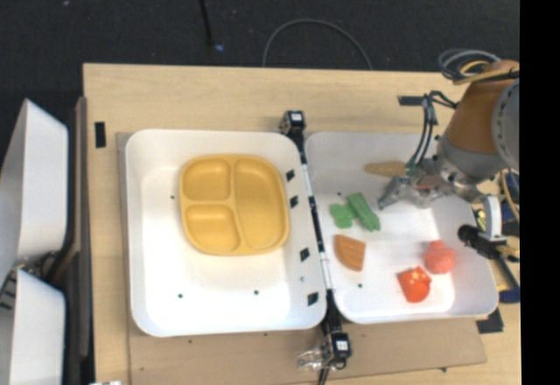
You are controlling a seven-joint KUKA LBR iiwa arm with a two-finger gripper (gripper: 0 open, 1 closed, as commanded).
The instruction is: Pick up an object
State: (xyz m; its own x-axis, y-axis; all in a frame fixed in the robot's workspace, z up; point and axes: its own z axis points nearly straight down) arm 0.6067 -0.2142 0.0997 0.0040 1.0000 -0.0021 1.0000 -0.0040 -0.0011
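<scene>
My gripper [411, 192] hangs low over the right bin [398, 309], near its back right part, open with nothing between its fingers. A tan stick-like piece [383, 169] lies just behind it, at the bin's far side. Two green pieces [355, 213] lie left of the gripper, toward the bin's middle. An orange wedge [351, 252] rests in front of them. A red round piece [440, 257] and a red-orange piece [415, 284] sit near the front right corner.
The left bin [157, 287] holds a yellow divided plate [234, 204]. A black clipped divider [308, 217] runs between the bins. White boxes [39, 182] stand at the far left, beyond the bench edge.
</scene>
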